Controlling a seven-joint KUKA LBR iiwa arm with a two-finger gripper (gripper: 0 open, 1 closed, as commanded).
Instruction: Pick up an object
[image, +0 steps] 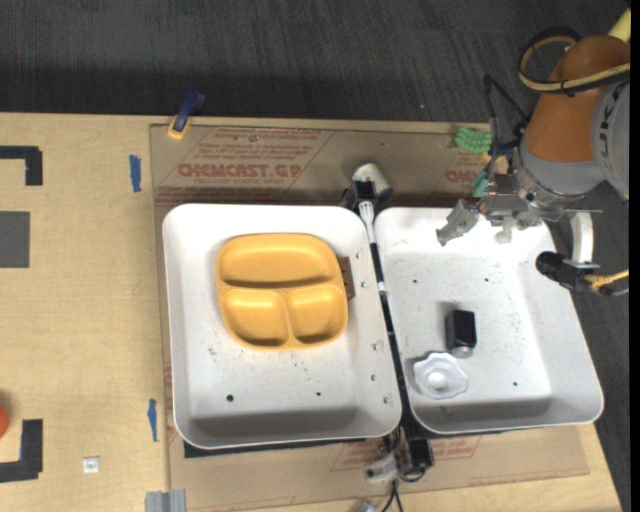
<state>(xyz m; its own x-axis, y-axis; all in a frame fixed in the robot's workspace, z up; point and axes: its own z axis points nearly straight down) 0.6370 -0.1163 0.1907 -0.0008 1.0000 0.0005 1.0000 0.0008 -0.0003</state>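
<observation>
The arm is reaching in over the far right corner of the right bin (570, 390), and the gripper (462, 224) is hanging just above the bin's floor near its back wall. Whether it is apart or together I cannot tell from this slant; nothing is showing inside it, so I judge the pick as not yet begun and the arm as lining up for an approach.

Two likely things to pick are lying in the right bin, both nearer its front wall than the gripper is. A small black block (461, 331) is sitting about mid-floor; it is looking boxy, dark and slightly glossy, probably hard plastic. Just in front of it, toward the bin's front wall, a pale lid-like piece (439, 376) is lying flat, with a wavy outline and a round centre, thin and whitish against the white floor.

The next move is calling for travel from the back wall toward the front, then a descent over one of them. The block looks the easier grip, being taller with squarer sides; the flat piece offers little edge.

Left of the right bin, the left bin (200, 390) is holding a yellow divided tray (282, 290), smooth, rounded and matte.
</observation>
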